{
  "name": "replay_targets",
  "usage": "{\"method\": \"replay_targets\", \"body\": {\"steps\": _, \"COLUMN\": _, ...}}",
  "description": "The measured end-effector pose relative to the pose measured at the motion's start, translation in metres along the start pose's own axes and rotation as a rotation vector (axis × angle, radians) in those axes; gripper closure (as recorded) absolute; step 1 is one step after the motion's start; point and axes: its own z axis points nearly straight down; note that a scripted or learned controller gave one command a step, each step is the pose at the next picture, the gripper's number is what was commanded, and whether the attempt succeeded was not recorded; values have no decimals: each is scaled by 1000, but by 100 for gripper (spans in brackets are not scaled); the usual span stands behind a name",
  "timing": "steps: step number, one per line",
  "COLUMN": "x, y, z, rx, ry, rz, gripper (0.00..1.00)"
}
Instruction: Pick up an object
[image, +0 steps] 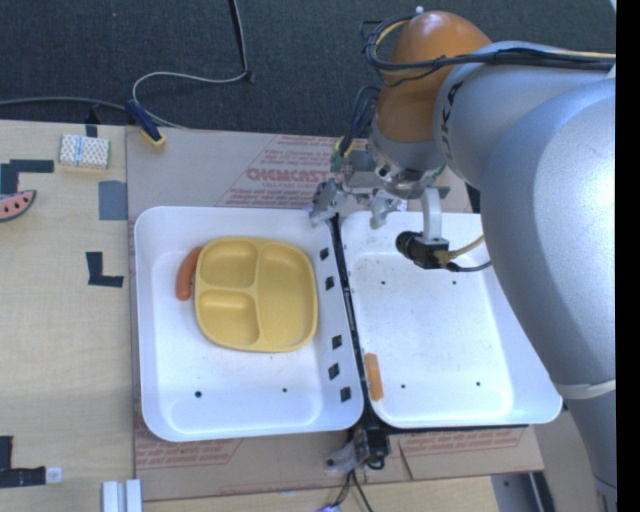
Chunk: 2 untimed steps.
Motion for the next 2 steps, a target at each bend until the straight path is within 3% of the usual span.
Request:
{"method": "replay_targets", "body": {"steps": 1, "x": 0, "y": 0, "z": -9, "rx": 1, "ry": 0, "rz": -1, "gripper": 100}}
{"method": "replay_targets", "body": {"steps": 2, "x": 0, "y": 0, "z": -9, "rx": 1, "ry": -1, "rz": -1, "gripper": 0}}
